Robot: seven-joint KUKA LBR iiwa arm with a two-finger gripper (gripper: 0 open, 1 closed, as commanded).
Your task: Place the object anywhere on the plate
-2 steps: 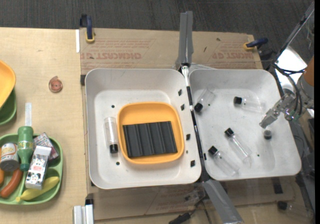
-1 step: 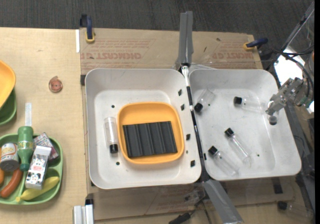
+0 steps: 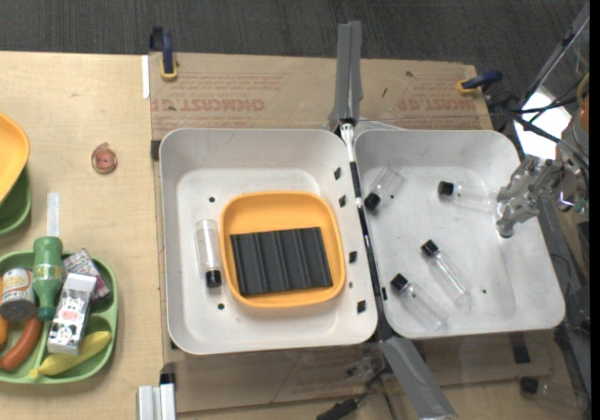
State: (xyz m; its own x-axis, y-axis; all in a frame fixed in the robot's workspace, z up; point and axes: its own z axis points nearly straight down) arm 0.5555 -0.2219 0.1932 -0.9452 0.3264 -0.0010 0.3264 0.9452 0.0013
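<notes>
An orange plate (image 3: 281, 203) lies in the left bin (image 3: 184, 157), and a dark ridged rectangular object (image 3: 279, 259) rests flat on it. A clear vial with a black cap (image 3: 207, 251) lies beside the plate's left rim. Several more clear, black-capped vials are scattered in the right bin (image 3: 487, 148), among them one near the divider (image 3: 382, 190), one at mid-bin (image 3: 441, 262) and one at the front (image 3: 411, 298). My gripper (image 3: 511, 215) hangs over the right bin's right side, apart from all the vials, with nothing seen in it.
On the wooden bench at left stand a green tray of toy food (image 3: 56, 320), an orange and green dish at the edge (image 3: 9, 170) and a small pink disc (image 3: 104, 158). Clamps (image 3: 165, 51) hold the cardboard behind the bins.
</notes>
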